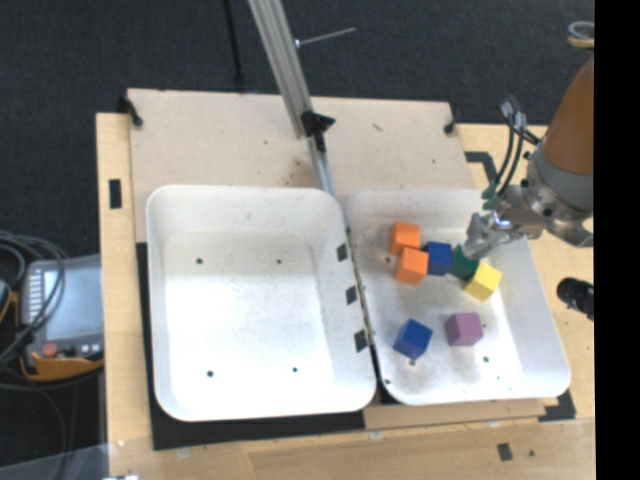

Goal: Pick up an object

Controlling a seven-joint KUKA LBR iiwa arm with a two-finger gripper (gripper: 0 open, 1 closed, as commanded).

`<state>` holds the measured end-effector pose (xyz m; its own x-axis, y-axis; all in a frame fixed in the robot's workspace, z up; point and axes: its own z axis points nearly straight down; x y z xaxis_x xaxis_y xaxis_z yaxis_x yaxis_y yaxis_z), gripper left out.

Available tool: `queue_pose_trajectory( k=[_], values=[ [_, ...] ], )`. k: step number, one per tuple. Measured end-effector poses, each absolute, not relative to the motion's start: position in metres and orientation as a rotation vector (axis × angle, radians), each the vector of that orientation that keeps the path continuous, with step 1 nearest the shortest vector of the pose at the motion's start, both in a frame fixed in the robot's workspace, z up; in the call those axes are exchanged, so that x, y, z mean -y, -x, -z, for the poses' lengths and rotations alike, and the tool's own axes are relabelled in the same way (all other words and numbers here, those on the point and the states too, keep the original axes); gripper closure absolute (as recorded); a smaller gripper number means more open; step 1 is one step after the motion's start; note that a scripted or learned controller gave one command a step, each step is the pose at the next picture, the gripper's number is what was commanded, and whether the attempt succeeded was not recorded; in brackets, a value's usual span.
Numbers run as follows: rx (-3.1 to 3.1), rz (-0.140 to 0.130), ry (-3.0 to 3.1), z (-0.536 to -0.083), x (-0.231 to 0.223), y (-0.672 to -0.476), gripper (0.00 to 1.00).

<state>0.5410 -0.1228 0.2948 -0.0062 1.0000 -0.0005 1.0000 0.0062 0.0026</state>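
Seven blocks: all lie in the right bin [520, 368], small coloured cubes on its white floor
Cluster: two orange cubes [408, 251], a blue cube [439, 258], a green cube [464, 266] and a yellow cube [483, 281] crowd together near the bin's far side — several touching
Loose ones: a second blue cube [412, 338] and a purple cube [463, 328] sit nearer the front, apart from each other and from the cluster
Left bin [170, 298]: white, shallow, just beside the right one
Gripper [480, 236]: low over the cluster's right end, right above the green cube and beside the yellow one
Jaws: cannot tell whether they are parted or closed — the wrist hides them from above
Handling, as a guess: the cubes look light, stiff and flat-sided, so they should not crush; smooth faces may slip
Where to hold: across two opposite flat faces, mid-height; the crowded cubes leave little room, the loose purple one offers freer sides
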Motion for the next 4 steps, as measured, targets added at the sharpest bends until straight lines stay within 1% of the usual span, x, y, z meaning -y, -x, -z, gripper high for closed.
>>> queue_pose_trajectory(
  k=[1,2,4],
  values=[
    [-2.23,0.001,-2.215,-0.275,0.07,-0.55,1.0],
    [-2.226,-0.001,-2.217,-0.273,0.018,-0.564,1.0],
    [-2.229,-0.002,-2.213,-0.261,-0.071,-0.58,1.0]
  ],
)
